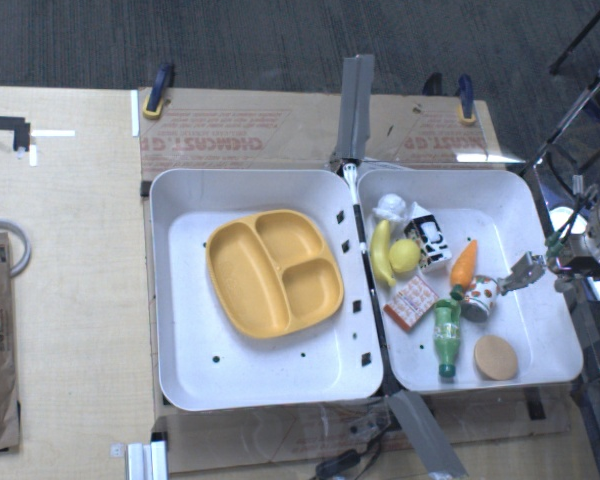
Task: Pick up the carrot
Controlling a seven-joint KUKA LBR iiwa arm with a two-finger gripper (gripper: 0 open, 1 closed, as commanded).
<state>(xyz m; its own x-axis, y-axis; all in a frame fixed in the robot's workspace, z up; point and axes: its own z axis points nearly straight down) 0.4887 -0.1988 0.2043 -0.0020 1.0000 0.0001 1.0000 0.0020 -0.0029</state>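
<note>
The carrot [464, 263] is small and orange with a green tip. It lies tilted in the right bin [540, 218], right of the black-and-white carton [429, 241] and just above a red-and-white can [480, 297]. My gripper [525, 269] reaches in low from the right edge, about a carrot's length to the right of the carrot and just right of the can. It is a small grey shape and holds nothing that I can see.
The right bin also holds a banana [381, 252], a lemon [404, 256], a white crumpled item [390, 207], a checkered red box [411, 302], a green bottle [446, 336] and a tan round piece [496, 357]. A yellow divided plate [275, 271] lies in the left bin [180, 298].
</note>
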